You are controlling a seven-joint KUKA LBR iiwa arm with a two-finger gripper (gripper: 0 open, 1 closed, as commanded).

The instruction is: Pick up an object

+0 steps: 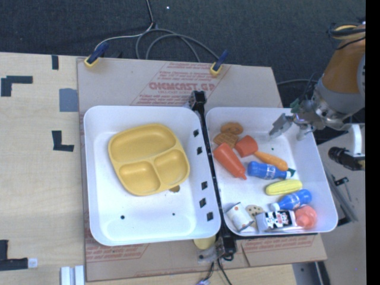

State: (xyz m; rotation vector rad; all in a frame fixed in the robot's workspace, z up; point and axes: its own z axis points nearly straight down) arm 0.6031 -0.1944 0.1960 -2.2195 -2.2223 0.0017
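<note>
While end effector [288, 126] hovers spread, smooth plastic toys [270, 171] lie jumbled.

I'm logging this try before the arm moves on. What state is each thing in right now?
gripper: open, nothing between its fingers, over the right bin's far edge.
yellow divided plate: flat in the left bin.
blue bottle: lying on its side in the right bin.
orange bottle: lying on its side.
corn cob: lying flat.
</note>
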